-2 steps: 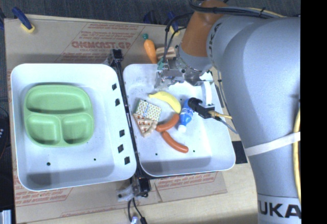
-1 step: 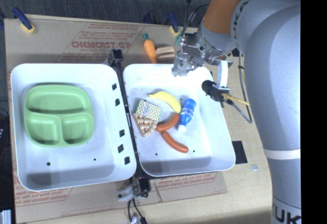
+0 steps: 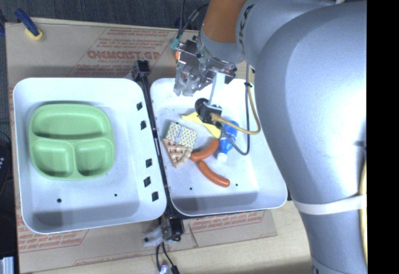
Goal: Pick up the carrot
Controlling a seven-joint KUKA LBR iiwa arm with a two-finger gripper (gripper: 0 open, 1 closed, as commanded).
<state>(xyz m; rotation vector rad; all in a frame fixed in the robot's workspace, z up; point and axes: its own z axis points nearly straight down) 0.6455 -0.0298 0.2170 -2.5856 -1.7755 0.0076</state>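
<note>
Lowest in the frame, my large grey arm body [image 3: 318, 129] fills the right side, crossing over the right rim of the shallow white right-hand bin [image 3: 268, 195].

In the lower middle of that bin lies the orange tapered plastic carrot [image 3: 213, 175]. Its long axis runs diagonally, from upper left to lower right, with one end toward the bin's centre and the other toward its lower right corner. Nothing of mine touches it.

Just above it, and meeting it at its upper left end, lies a second orange sausage-shaped piece [image 3: 204, 153], angled the other way. To its left sits a tan waffle-patterned wedge [image 3: 178, 143]; to its right a small blue and white item [image 3: 227, 140]; above them a yellow piece [image 3: 201, 122], partly under a black cable fitting [image 3: 206, 108].

The shallow white left-hand bin [image 3: 25, 160] holds a pale green three-compartment tray [image 3: 72, 140].

Farther up, my orange wrist band [image 3: 225, 7] tilts down and left to my two-finger gripper [image 3: 187, 84], which hangs over the upper left corner of the right bin, well apart from the carrot. I cannot tell how its jaws stand. I see nothing held in it.
</note>
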